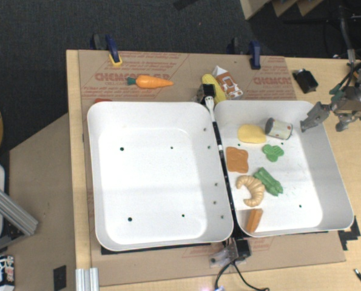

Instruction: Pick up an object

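Hovering at the right bin's [326, 162] upper right corner, the gripper [317, 115] is sitting over the rim with nothing visible between its fingers; whether they are spread or closed cannot be told at this size and angle, so I am leaving that undecided. Nearest to it, a small grey and white cylinder [279, 128] is lying on its side, just beside a yellow lemon-like piece [252, 134]. Further out, a green leafy piece [273, 153], an orange slab [236, 159], a tan croissant [252, 188], a long green vegetable [269, 181] touching it, and an orange piece [253, 219] are clustering along the bin's left half. The left bin [107, 162] is lying beyond them. On the cardboard behind, a toy carrot [150, 82] and a banana [211, 85] by a small carton [229, 85] are resting outside both bins.

Judging from this, the risks are these: the cylinder is likely to roll away under a slightly off-centre pinch, and a descent this close to the rim is liable to strike the bin wall instead of an object
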